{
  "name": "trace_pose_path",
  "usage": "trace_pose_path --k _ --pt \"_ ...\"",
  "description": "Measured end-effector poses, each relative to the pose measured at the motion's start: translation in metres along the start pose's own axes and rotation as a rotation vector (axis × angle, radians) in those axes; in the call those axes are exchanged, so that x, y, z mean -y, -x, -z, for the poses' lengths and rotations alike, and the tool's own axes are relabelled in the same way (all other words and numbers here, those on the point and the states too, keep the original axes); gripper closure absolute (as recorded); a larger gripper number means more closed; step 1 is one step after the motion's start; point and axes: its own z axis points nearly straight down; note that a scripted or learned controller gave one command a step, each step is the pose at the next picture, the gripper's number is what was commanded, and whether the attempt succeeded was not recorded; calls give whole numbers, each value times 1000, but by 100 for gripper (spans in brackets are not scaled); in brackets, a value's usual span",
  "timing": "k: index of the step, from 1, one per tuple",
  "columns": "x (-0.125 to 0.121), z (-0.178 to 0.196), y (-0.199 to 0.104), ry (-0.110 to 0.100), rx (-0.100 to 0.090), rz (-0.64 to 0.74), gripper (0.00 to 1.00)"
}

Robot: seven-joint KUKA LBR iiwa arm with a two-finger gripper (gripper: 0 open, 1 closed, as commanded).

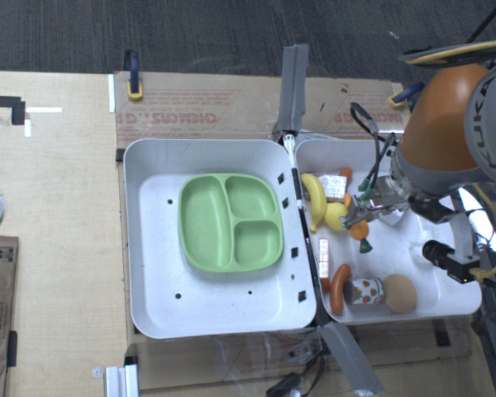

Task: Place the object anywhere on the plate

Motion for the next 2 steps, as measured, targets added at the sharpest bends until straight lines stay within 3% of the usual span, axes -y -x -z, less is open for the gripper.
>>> trace_pose_path --k 1,2 --pt "-37 8 -49 1 0 102 100" --pt "-47 0 -141 -1 0 79 100"
